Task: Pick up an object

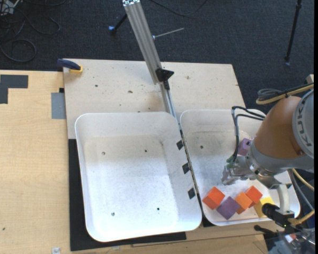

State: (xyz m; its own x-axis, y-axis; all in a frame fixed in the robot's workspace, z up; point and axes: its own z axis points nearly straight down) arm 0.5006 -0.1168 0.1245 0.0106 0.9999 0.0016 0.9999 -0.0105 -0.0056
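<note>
Several small blocks lie in the right bin (212,128): an orange-red cube (214,197), a purple cube (228,207), an orange block (244,201) and another orange-red block (253,193) near the front right corner, plus a yellow piece (264,206) at the rim. A light purple block (245,145) peeks out beside the arm. My gripper (232,174) reaches down into the right bin, just behind and right of the orange-red cube. The wrist hides its fingertips.
The left bin (95,142) stands beside the right one, with a divider edge and black clips (184,167) between them. A slanted aluminium pole (146,41) rises behind the bins. The bulky orange-banded arm (281,134) covers the right bin's right side.
</note>
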